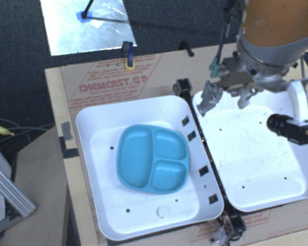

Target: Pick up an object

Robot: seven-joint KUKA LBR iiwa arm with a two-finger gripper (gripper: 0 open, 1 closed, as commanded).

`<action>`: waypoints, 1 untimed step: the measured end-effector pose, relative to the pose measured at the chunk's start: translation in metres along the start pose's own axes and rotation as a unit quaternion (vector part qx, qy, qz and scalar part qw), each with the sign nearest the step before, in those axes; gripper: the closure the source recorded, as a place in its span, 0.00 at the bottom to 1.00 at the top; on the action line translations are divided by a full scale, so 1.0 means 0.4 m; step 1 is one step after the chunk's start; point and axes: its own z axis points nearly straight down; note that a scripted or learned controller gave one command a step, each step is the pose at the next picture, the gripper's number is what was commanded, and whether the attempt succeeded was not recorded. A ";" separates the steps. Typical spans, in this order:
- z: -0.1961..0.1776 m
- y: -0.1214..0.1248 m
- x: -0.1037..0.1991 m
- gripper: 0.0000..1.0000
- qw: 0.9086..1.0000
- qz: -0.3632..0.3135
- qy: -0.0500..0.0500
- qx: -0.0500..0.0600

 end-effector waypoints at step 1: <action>-0.065 -0.074 0.139 0.00 1.000 -0.002 0.001 -0.003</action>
